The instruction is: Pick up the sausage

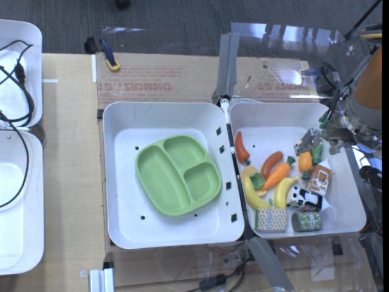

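1. The gripper [311, 143] is low inside the right bin [346, 221], near its right side, at the end of the grey arm [364, 111] that comes in from the right.
2. How far the gripper is open I cannot tell — the metal parts at its tip are small and mix with the toys under them. I see no object between them.
3. The tip of the gripper is just above a small orange toy [305, 160] and seems to touch it or nearly so; this I cannot say exactly.
4. The sausage [242, 148] — a red-orange long piece — lies at the left edge of the right bin, close to the wall between the two bins. It is well apart from the gripper and nothing holds it.
5. Between the sausage and the gripper lie a second reddish piece [271, 162], a carrot [276, 174] and two bananas [254, 190], all close together.
6. Near the front wall of the right bin stand a small box [271, 219] and a green can [307, 221]; a carton with orange print [320, 180] lies beside the gripper.
7. The left bin [121, 187] carries a green plate with three compartments [177, 174].
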